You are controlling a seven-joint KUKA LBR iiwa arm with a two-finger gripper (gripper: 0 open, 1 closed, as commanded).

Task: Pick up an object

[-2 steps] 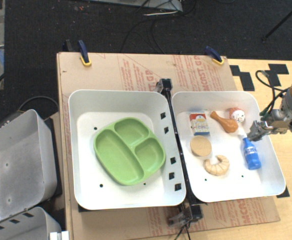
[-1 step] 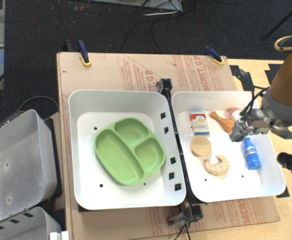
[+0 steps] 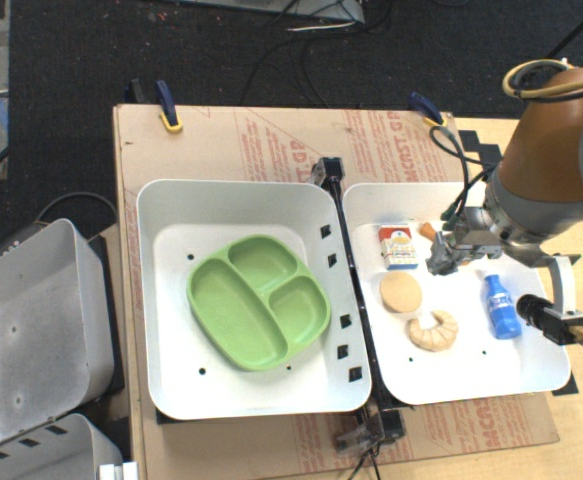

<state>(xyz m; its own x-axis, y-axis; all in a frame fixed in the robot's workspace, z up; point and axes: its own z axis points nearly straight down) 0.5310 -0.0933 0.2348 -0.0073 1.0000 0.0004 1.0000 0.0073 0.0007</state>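
Dark metal fingers (image 3: 445,259), their spread impossible to tell, hover in the right white bin (image 3: 546,368) beside a small red-and-white carton (image 3: 399,247), above a round tan biscuit (image 3: 401,293), curled croissant (image 3: 433,331) and blue plastic bottle (image 3: 501,307).

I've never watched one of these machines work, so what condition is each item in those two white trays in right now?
green divided plate: lying flat in the left bin, right side up
small carton: lying flat in the right bin
round cookie: lying flat, untouched
croissant: resting free
blue bottle: on its side
gripper: low in the right bin beside the carton
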